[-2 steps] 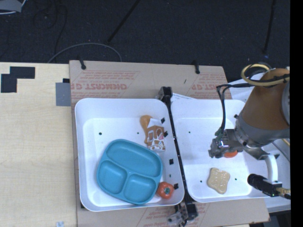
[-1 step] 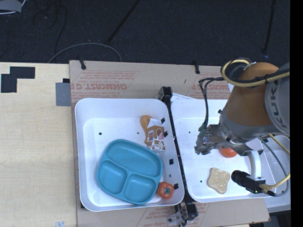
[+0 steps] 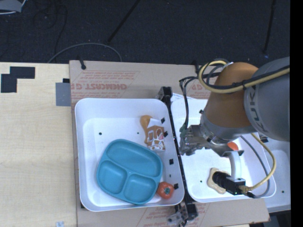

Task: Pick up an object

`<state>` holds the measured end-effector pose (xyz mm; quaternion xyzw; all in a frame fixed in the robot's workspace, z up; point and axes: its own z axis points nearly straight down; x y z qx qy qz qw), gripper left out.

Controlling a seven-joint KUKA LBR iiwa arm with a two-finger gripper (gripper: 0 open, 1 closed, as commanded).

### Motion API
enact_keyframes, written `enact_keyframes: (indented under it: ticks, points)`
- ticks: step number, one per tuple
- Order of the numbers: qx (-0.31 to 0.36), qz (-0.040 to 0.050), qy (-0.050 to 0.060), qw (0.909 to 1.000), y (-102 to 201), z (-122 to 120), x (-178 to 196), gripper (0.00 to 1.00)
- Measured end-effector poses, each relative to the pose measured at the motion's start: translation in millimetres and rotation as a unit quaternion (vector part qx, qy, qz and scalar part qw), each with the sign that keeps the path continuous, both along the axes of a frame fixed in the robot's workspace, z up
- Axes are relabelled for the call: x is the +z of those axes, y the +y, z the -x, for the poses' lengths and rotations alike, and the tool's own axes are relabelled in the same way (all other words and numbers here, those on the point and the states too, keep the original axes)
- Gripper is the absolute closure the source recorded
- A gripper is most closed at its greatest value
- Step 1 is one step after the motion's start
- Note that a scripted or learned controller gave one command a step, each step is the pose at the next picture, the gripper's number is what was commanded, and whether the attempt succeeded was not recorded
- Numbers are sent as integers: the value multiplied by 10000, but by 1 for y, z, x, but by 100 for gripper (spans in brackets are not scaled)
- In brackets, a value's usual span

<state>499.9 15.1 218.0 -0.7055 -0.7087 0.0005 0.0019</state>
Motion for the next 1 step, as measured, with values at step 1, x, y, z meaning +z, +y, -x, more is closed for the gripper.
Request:
enact_keyframes:
  ticks: [1]
  points:
    - [6,1,0,10000,55,-4,6,100]
